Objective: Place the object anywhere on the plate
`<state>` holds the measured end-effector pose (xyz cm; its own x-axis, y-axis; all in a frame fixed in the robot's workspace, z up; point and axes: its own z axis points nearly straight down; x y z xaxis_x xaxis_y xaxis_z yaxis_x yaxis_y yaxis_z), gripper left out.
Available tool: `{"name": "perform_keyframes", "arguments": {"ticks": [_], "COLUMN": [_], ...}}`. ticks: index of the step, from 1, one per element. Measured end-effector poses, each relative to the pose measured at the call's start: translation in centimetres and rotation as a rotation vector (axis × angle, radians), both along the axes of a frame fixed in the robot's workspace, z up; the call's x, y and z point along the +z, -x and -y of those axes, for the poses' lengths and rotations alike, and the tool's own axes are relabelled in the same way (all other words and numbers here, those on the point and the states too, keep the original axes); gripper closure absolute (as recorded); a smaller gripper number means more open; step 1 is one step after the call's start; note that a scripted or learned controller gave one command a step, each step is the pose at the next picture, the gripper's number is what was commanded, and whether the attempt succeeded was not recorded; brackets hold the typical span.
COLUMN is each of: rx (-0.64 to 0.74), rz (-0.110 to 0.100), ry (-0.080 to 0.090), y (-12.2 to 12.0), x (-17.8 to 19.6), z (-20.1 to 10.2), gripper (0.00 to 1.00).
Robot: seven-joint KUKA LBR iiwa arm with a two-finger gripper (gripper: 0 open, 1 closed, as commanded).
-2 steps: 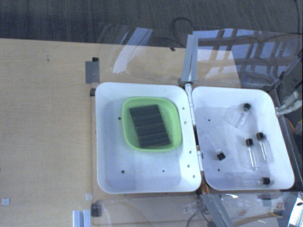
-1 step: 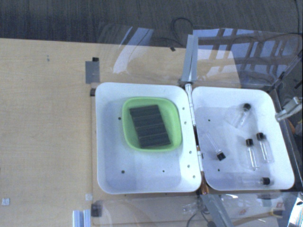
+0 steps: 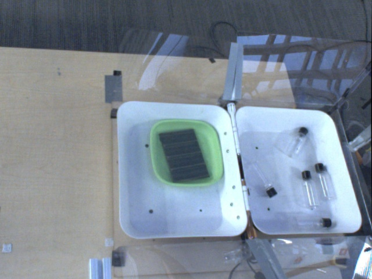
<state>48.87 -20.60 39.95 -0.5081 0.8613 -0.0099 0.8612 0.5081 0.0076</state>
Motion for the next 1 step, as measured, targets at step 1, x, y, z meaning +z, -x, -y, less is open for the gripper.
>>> {"name": "perform_keyframes", "arguments": {"ticks": [1], "rx": [0.305], "rz": [-0.001], "ry": [0.003], "y": [0.0], "x": [0.78], "z": [-0.02], "gripper": [0.0]}}
